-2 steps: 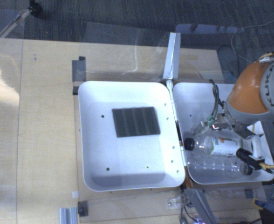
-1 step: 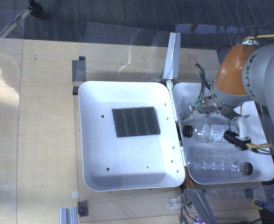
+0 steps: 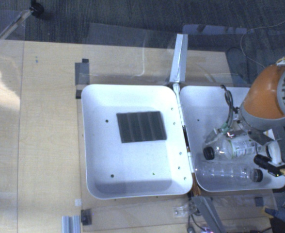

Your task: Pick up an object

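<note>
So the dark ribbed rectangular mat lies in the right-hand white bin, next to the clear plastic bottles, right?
Not quite. The camera view shows the dark ribbed rectangular mat in the left white bin; the clear plastic bottles lie in the right white bin.

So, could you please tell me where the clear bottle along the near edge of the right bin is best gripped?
Probably across the middle of its body. The clear bottle lies on its side, dark cap pointing right, so its round sides face up. Come from straight above, spanning its narrow width; the right bin wall beside it leaves little room.
</note>
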